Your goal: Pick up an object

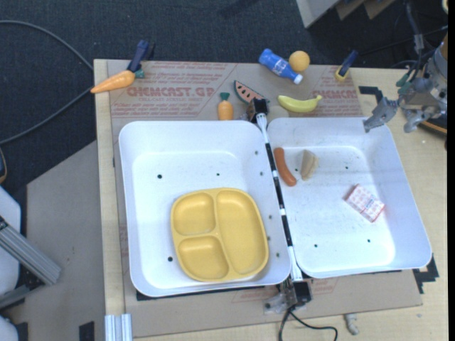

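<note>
A robot arm's gripper hangs over the far right corner of the right bin, its 2 fingers spread apart with nothing between them. 3 candidates for the pick lie in that bin: a sausage close to the left wall, a tan wedge just beside it, and a pink-and-white packet alone toward the right side.

The packet looks the easiest target, since it sits well apart from both walls and from the other pieces, leaving the fingers room to straddle it; being flat, it would probably call for a low, square descent. The sausage is a harder case, with the bin wall on 1 side and the wedge on the other leaving little space for a finger.

The left bin holds a yellow divided plate at its near side. Along the bench's far edge, outside the bins, rest a banana, a blue bottle, an orange ball, a watermelon slice and 2 toy carrots, 1 at the far left corner. None of these lies between the gripper and the bin floor.
</note>
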Robot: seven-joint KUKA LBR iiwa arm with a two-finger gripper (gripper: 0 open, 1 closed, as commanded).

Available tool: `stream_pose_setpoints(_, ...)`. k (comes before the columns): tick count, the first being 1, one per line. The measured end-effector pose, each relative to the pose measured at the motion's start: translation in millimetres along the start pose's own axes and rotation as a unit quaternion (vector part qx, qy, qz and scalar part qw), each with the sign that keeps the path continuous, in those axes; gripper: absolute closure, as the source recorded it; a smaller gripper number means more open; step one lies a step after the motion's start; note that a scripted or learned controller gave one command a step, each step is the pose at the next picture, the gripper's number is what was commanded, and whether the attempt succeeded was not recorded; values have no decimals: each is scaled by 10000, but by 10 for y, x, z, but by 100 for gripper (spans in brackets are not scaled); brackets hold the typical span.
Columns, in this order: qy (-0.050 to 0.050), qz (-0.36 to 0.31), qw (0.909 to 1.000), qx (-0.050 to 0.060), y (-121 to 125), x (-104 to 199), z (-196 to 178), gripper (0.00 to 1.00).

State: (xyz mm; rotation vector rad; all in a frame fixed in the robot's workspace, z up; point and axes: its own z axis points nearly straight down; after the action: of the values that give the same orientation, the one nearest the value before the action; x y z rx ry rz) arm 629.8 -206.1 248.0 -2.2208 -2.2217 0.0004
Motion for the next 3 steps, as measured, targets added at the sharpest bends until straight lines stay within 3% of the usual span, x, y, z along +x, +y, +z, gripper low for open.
stream_pose_setpoints(1,3,-5,10000,3,-262,448,870,0)
stream_pose_setpoints(2,-21,11,10000,-27,15,904,1519,0)
stream_pose_setpoints(3,-72,17,10000,38,270,1032,1588,0)
